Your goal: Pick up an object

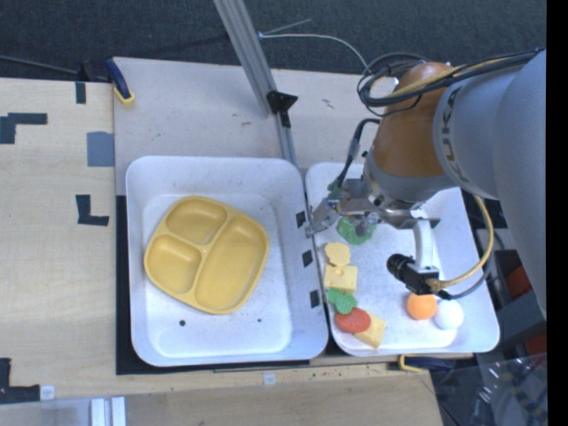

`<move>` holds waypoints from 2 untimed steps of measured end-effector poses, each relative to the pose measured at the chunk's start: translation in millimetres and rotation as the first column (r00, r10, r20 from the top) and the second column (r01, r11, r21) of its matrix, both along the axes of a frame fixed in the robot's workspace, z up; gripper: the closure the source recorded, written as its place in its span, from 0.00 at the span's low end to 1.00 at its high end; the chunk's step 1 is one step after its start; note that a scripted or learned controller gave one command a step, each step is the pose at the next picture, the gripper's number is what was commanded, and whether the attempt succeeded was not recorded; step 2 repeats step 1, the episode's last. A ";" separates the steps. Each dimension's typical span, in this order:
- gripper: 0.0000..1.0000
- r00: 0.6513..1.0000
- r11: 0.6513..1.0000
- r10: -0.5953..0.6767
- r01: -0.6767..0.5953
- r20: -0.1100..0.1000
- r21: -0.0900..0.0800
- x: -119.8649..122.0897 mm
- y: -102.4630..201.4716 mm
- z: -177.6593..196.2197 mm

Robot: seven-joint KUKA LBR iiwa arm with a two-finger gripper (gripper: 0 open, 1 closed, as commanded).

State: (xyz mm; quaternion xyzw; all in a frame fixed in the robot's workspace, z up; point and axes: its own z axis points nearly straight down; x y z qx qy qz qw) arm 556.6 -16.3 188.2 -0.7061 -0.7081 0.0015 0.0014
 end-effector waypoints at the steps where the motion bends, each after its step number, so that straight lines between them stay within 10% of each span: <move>1: 0.00 1.000 1.000 -0.001 0.001 0.003 0.001 15.7 -0.2 -0.2; 2: 0.00 1.000 1.000 -0.001 0.001 0.003 0.001 15.7 -0.2 -0.2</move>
